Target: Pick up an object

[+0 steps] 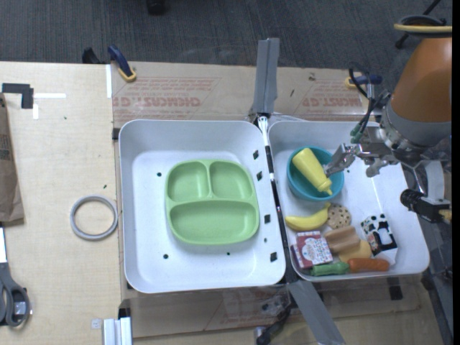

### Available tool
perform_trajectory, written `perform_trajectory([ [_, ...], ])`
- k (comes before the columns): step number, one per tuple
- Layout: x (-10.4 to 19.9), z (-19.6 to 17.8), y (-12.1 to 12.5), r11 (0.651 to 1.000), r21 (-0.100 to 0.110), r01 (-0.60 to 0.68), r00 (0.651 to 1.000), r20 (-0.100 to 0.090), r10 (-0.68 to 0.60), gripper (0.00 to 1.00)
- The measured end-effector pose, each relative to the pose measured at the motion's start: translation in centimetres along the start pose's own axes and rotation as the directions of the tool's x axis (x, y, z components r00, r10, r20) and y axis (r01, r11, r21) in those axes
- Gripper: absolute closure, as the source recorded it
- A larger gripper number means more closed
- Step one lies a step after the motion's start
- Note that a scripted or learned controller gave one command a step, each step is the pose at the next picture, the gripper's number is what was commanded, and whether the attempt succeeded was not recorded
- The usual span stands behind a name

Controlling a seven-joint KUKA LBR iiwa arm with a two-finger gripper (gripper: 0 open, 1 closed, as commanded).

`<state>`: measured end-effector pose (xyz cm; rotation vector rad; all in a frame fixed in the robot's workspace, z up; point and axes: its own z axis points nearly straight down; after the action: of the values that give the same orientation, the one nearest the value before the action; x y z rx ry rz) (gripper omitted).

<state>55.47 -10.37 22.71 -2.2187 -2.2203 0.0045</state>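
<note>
Where end effector [338, 164] hovers, yellow bottle [315, 168] beside.

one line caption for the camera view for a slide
Gripper over yellow bottle in blue bowl; green divided plate in left bin.

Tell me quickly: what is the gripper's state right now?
Gripper: above the blue bowl beside the yellow bottle; open or closed cannot be told.
</note>
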Motion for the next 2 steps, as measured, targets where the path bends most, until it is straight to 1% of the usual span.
perform_trajectory([
  [1,0.0,13.3,5.4,0.999,-0.005,0.045,0.999,0.000,-0.045,0.00],
  [2,-0.1,12.2,5.5,0.999,-0.008,0.042,0.999,0.002,-0.042,1.00],
])
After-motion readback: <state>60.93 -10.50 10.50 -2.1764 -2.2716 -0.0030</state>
